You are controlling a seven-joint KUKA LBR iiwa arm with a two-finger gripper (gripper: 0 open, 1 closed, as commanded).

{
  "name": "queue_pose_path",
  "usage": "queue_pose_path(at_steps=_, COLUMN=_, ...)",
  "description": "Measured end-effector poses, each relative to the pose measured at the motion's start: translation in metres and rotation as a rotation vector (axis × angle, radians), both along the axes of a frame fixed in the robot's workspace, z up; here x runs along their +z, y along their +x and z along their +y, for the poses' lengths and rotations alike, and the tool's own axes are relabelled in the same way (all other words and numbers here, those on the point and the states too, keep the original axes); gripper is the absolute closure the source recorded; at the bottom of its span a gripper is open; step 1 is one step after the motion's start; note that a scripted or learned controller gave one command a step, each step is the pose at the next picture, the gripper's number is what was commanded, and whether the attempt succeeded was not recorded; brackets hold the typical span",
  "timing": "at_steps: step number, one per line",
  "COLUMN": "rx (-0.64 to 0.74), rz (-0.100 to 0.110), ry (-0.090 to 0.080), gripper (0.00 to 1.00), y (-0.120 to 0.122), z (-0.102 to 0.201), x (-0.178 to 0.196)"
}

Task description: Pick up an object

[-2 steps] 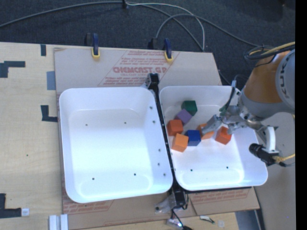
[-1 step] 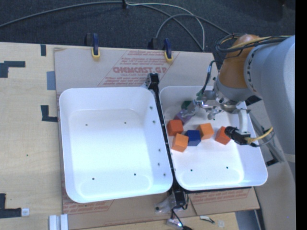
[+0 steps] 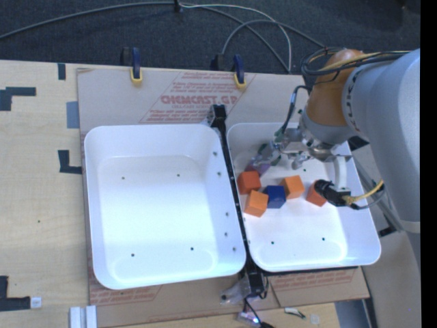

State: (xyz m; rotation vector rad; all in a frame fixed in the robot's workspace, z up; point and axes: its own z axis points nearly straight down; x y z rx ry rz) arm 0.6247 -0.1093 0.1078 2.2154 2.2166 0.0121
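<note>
Pincer [image 3: 295,154] reaches down into right bin [image 3: 355,241] above blocks [image 3: 273,193] (finger state unclear).

A: State the contents of the right bin [image 3: 355,248].

B: Five small blocks, grouped in its upper half. Orange cube one [image 3: 249,181] lies nearest the divider. Orange cube two [image 3: 256,202] sits just below it, tilted. A blue cube [image 3: 276,196] touches cube two on its right. Orange cube three [image 3: 294,186] lies just beside the blue cube, upper right. A red-orange block [image 3: 316,197] lies further right.

A: Position relative to the fingers [image 3: 264,159]?

B: All five lie below the fingers; cube one is nearest, the red-orange block furthest. None sits between them
</note>
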Motion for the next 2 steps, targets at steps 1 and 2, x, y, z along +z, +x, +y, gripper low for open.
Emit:
queue_pose_path(at_steps=1, rx=0.001, rz=0.001, ry=-0.001, gripper=0.00, y=-0.008, z=0.003, x=-0.003)
queue_pose_path(at_steps=2, rx=-0.001, rz=0.011, ry=0.000, gripper=0.00, y=0.011, z=0.005, x=-0.012)
